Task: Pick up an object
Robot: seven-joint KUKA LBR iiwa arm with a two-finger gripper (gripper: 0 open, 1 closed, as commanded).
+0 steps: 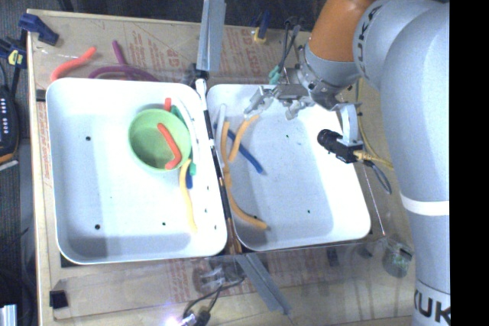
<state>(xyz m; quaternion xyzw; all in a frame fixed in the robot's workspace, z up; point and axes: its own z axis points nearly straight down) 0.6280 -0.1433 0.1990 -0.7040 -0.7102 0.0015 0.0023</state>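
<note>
1. The arm reaches in from the right; its gripper (273, 97) stands over the far edge of the right bin (344, 221).
2. The fingers look spread apart, with nothing visibly between them. No object is held.
3. Candidate objects in the right bin: an orange strip (238, 135) just below the gripper, a short blue stick (250, 159) near it, and another orange piece (246, 216) at the near left.
4. The left bin (84, 229) holds a green bowl (157, 143) with a red curved piece (173, 141) in it, and a yellow strip (186, 198) beside the bowl.
5. Judgement: the pick is not yet made. The gripper is placed near the orange strip's far end, so descent, closing and lifting remain.
6. Risk: the strip is thin and lies close to the bin wall; a grasp there may slip.
</note>
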